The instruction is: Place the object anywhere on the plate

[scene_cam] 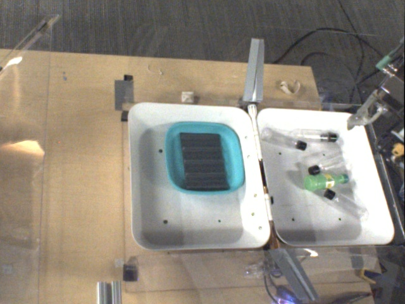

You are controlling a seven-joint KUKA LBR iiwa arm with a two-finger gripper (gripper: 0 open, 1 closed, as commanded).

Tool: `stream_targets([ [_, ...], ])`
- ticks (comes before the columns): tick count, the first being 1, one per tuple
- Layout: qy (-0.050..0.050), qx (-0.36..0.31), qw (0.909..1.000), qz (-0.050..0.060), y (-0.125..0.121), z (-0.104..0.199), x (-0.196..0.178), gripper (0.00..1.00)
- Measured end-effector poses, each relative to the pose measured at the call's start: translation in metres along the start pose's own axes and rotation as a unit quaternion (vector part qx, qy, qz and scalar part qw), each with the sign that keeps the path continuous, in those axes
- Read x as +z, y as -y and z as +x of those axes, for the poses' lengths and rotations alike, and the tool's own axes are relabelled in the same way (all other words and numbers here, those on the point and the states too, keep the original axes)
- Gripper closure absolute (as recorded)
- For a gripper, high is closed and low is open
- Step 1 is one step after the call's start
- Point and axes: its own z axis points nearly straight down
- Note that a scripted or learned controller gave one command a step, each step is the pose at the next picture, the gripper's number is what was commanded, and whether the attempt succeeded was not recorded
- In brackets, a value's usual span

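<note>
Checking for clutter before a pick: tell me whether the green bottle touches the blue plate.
Apart. The camera view shows the green bottle in the right bin, the blue plate in the left bin.

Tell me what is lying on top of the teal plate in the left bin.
A dark ribbed rectangular piece lies on the teal plate, covering most of its middle. The plate's rim shows all round it. Whatever is beneath the dark piece is hidden.

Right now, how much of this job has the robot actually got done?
Nothing looks done yet. The teal plate in the left bin carries just its dark ridged insert. The clear tubes and the green bottle all lie in the right bin, untouched. Nothing is in hand. All of it is left: picking an object from the right bin, carrying it across and setting it on the plate.
</note>
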Motion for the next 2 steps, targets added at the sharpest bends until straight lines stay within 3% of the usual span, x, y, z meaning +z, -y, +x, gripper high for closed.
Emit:
stream_targets([
  [1, 0.002, 0.103, 0.9947, 0.001, -0.054, -0.054, 0.001, 0.00],
  [2, 0.002, 0.182, 0.9834, 0.001, -0.084, -0.084, 0.057, 0.00],
])
